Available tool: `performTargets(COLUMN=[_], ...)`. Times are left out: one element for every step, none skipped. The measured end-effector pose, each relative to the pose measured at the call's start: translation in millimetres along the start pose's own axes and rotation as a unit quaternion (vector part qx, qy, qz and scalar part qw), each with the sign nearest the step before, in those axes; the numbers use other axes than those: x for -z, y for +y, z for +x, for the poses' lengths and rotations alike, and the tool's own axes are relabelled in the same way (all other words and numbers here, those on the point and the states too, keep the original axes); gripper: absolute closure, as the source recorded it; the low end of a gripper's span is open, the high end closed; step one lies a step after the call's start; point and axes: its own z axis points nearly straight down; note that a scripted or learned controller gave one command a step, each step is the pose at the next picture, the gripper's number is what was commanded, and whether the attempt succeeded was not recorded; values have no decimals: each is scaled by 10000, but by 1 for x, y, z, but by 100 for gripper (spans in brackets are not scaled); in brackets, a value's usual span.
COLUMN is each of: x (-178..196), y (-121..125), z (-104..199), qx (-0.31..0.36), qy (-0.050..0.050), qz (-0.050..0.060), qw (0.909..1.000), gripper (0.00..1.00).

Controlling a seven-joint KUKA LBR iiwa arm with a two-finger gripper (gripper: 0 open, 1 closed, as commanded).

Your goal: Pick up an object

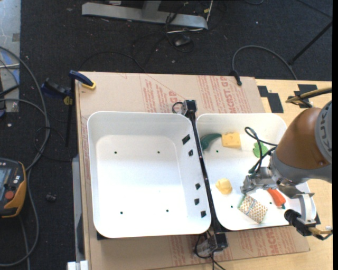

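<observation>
Cardboard-topped bench: right bin [232, 224] holds yellow pieces [231, 140], perhaps a patterned box [254, 209]; tool [253, 185] state unclear.

A brown cardboard sheet [158, 92] with red letters lies on a dark floor [47, 47] with black cables [37, 105] and a grey stand [142, 15].

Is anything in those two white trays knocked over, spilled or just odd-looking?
Nothing looks spilled or broken. The right bin holds loose bits: a yellow block, a dark green piece, a small yellow lump and a patterned box lying tilted beside the gripper. That scatter seems ordinary.
</observation>
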Motion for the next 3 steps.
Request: performTargets(x=[47,104,157], y=[5,15,16], z=[9,10,10], qx=[8,7,6], qy=[-3,-4,-4], qz=[-18,-25,-24], qw=[10000,10000,10000], gripper=[100,100,100])
